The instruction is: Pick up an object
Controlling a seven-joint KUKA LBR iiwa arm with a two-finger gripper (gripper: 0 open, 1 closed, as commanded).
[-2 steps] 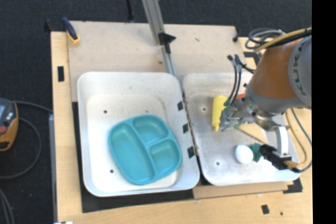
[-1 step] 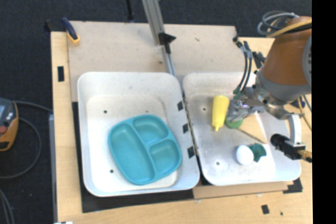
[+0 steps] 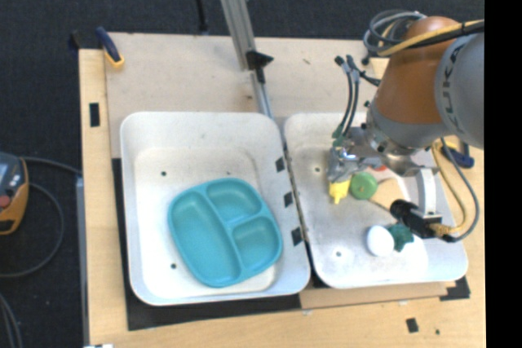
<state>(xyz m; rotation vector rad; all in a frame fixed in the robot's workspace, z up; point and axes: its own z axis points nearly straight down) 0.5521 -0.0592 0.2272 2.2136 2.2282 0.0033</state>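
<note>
- The yellow object (image 3: pixel 338 191) lies in the right bin (image 3: pixel 342 273), in its 10 o'clock part. Its long axis seems to run from 12 to 6 o'clock, but it is too small to tell one end from the other.
- The right bin also holds a green round piece (image 3: pixel 364 187) just beside the yellow object at its 3 o'clock. A white ball (image 3: pixel 378 241) and a dark green piece (image 3: pixel 401 236) lie side by side toward 5 o'clock.
- The left bin (image 3: pixel 139 143) holds 1 teal plate (image 3: pixel 224 232) with 3 compartments, lying toward the bin's 6 o'clock side.
- The end effector (image 3: pixel 340 174) hangs over the yellow object, which sits at its 6 o'clock, right at its tip. I cannot tell whether it is spread or pressed together, or whether it touches the object.
- Both bins rest on the counter (image 3: pixel 179 77).
</note>
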